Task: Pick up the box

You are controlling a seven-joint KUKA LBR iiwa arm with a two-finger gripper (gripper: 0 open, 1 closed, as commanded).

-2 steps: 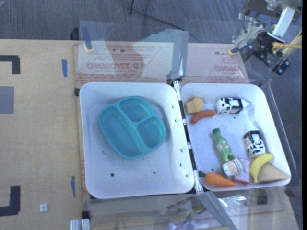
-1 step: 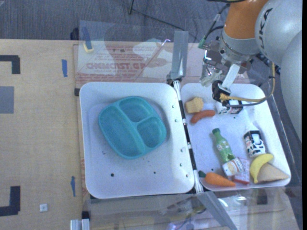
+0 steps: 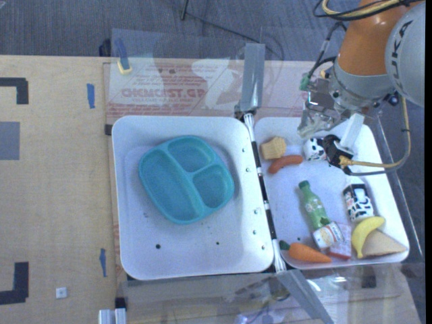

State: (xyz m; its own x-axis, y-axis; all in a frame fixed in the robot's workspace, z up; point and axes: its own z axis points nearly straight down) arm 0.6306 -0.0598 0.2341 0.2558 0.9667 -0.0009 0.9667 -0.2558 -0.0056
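Box (image 3: 330, 236) near right bin's front rim (image 3: 351, 260), bottle (image 3: 312, 204) touching, tool (image 3: 314, 123) at back edge, grip unclear.

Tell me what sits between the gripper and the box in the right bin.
Taking the box as the small carton at the bin's front, the camera view shows the green bottle lying in between, below the gripper. The sausage lies just left of that line.

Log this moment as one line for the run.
claw: above right bin's far end | box: near edge, ungrasped | left bin: teal tray
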